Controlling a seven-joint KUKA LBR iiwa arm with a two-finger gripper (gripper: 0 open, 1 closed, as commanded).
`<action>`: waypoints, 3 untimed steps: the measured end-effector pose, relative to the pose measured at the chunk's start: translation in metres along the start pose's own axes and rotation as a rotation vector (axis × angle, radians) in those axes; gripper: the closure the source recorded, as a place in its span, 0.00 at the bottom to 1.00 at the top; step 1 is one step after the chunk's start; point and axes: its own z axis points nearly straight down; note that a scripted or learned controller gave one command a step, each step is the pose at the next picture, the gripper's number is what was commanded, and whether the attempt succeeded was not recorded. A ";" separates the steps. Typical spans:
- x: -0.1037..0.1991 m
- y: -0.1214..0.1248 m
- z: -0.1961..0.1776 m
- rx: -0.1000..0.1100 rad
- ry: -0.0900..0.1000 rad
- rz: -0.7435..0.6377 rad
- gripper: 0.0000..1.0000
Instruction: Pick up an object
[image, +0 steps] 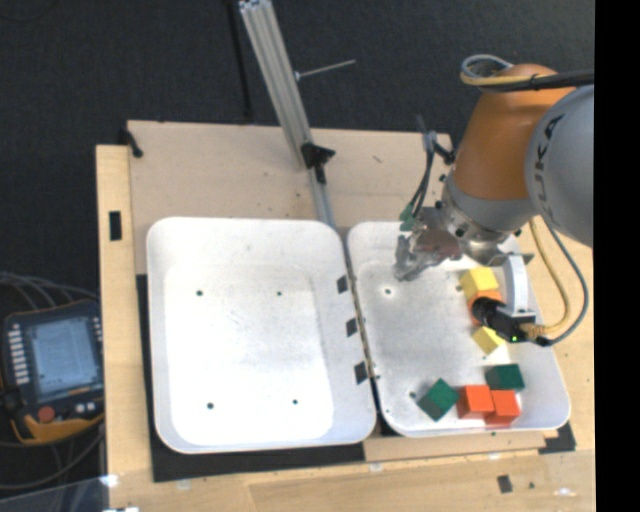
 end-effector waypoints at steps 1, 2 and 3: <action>0.046 -0.009 0.001 0.000 0.001 -0.001 1.00; 0.092 -0.008 0.000 -0.001 0.001 -0.001 1.00; 0.140 -0.007 0.024 0.003 0.000 -0.001 1.00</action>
